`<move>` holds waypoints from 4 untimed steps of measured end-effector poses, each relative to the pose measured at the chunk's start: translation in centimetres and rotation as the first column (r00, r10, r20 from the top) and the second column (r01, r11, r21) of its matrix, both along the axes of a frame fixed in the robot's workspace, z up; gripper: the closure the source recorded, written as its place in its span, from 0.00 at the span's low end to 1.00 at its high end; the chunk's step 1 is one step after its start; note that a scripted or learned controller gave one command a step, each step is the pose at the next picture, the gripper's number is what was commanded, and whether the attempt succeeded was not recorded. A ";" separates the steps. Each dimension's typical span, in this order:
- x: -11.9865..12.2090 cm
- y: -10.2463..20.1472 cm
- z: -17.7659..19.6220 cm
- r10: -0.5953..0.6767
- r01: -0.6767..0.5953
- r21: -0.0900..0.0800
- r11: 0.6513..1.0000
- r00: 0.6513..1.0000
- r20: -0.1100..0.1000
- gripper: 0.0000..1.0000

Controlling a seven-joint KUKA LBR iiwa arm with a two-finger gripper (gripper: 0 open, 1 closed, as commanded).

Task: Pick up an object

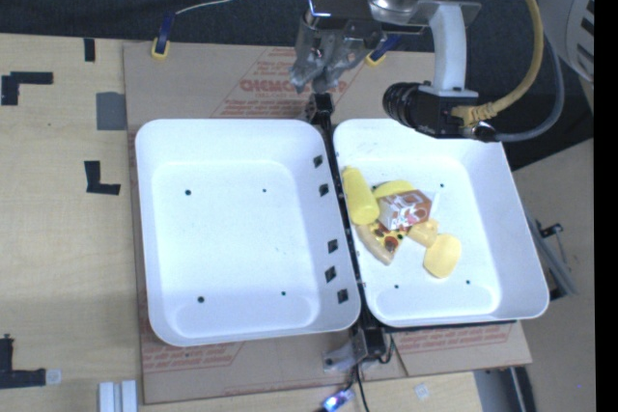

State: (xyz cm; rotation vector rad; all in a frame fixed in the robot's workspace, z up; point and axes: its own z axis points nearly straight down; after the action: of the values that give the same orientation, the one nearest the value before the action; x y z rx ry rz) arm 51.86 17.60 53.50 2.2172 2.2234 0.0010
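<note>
Camera view is showing the gripper (319,72) hanging above the counter (208,77), just behind the far edge where the two bins are meeting. I cannot tell its state, because it is small and blurred here, and nothing is showing in it. The objects are all lying in the right bin (502,198), near its left wall: a long yellow piece (360,196), a wrapped packet (406,207), a pizza-like slice (382,241) and a round yellow piece (442,257), touching or overlapping one another. The left bin (227,227) is lying beside it. In my judgement the gripper is waiting high so that the heap is staying in sight, and no grasp is yet made.
</note>
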 end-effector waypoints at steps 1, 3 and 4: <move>1.0 4.8 -0.1 0.001 -0.001 0.000 1.000 1.000 -0.002 1.00; -1.9 1.0 0.0 -0.003 0.003 0.000 1.000 1.000 -0.005 1.00; -1.7 4.7 -0.1 0.000 0.000 0.000 1.000 1.000 -0.003 1.00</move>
State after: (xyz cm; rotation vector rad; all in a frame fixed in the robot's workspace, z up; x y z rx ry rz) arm 50.21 22.29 53.42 2.2188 2.2251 -0.0015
